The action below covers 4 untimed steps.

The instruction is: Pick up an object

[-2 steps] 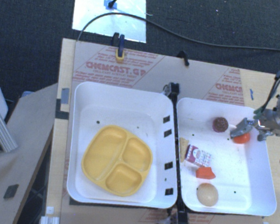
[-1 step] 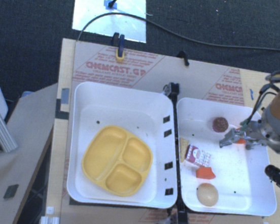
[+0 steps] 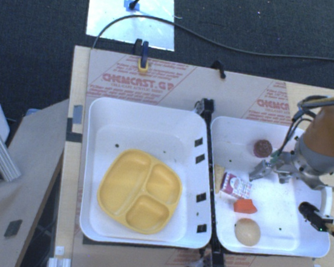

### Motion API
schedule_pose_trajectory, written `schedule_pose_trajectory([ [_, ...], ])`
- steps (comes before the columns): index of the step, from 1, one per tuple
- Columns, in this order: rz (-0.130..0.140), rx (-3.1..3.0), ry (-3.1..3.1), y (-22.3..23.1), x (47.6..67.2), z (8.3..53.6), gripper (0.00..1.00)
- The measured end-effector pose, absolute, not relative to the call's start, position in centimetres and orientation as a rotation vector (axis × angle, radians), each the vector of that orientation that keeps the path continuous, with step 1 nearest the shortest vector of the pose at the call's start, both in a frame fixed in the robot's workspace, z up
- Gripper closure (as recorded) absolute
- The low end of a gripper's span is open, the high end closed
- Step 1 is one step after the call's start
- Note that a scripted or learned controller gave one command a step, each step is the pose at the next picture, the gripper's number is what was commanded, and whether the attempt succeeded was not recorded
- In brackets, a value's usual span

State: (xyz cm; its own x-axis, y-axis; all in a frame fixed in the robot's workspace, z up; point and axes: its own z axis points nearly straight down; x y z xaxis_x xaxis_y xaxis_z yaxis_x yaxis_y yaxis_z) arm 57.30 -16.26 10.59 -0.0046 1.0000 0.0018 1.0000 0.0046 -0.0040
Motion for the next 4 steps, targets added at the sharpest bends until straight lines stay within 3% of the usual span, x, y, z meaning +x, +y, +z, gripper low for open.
schedule_pose_trajectory([
  [1,-0.001,-2.218,-2.226,-16.4,57.5,11.9,1.00],
  [3,-0.003,-2.220,-2.229,-17.2,57.6,21.5,1.00],
  [4,-0.003,-2.211,-2.231,-12.2,57.4,21.7,1.00],
])
